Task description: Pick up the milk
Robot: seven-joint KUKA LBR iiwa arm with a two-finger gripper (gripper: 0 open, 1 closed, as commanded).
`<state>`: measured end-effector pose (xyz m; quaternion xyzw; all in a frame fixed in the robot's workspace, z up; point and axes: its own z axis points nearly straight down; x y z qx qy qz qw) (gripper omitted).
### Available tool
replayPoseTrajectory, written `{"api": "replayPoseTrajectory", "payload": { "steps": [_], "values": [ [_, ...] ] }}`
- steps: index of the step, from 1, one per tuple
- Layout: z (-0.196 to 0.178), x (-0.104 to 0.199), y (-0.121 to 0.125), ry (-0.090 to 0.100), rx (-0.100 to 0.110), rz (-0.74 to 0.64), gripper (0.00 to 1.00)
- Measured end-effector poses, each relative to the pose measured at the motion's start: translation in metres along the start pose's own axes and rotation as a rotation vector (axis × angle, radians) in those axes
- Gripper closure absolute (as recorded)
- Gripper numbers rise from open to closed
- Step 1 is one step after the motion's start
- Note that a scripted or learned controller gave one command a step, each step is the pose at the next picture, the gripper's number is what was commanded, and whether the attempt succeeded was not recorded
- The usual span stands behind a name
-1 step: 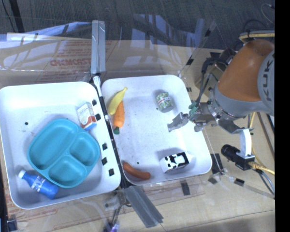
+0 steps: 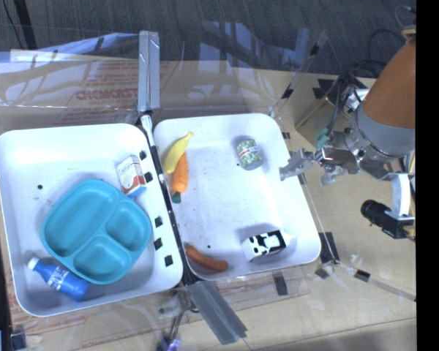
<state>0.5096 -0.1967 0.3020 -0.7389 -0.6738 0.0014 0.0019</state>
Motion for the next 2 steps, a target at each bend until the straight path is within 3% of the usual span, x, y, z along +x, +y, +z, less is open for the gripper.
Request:
{"api": "replayPoseTrajectory", "payload": {
  "steps": [1,2],
  "values": [
    [0.145,-0.003,0.0,0.002,0.005,-0.142,0.0],
    [0.212,-0.016,-0.03,0.002,0.0,-0.211,0.0]
  ]
}}
